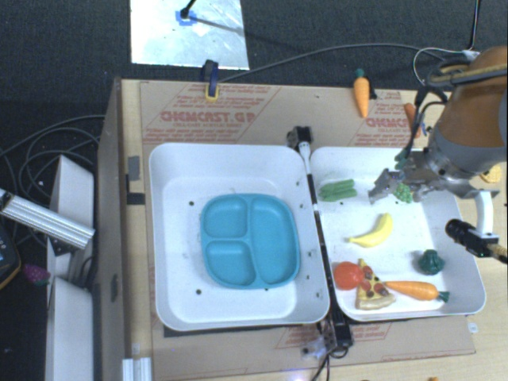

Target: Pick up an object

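fingers pinching a green object (403, 192); gripper (394, 186) reaching left over the right bin (460, 213)

Light is even and fairly bright from above, and the two white bins (238, 165) come close to washing out. Shadows are soft and short, hugging the bin walls. A reflective sheet (189, 22) beyond the far edge of the surface (238, 105) shows patchy glare. The floor around it stays dark. Focus is slightly soft overall, with small details grainy and the arm (472, 109) a little blurred.
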{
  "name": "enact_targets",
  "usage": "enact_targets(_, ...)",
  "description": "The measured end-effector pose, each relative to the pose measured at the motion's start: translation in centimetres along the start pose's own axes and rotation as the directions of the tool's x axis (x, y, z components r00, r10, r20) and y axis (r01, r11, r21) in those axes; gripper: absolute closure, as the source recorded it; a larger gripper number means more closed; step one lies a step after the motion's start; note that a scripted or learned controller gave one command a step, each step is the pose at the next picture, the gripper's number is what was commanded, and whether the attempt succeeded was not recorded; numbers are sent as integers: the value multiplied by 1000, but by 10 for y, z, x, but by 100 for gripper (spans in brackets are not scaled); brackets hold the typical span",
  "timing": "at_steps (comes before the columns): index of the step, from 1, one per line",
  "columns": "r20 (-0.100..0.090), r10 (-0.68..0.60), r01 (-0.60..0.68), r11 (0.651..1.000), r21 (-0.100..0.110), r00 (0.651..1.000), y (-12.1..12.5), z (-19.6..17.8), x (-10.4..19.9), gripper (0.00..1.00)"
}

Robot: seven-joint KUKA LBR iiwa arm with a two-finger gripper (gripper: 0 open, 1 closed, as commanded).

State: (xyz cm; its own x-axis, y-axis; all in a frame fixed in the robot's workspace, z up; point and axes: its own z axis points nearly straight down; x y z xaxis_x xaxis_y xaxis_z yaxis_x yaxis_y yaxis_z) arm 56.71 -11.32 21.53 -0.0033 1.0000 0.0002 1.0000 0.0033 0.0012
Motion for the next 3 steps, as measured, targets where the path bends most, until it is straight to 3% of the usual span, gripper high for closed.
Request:
enact_targets(1, 1, 2, -2, 1000, -1, 1000, -2, 131, -24, 0)
enact_targets(2, 1, 1, -1, 1000, -2, 1000, -2, 120, -24, 100)
enact_targets(3, -1, -2, 2, 1000, -6, 1000, 34, 9, 66, 100)
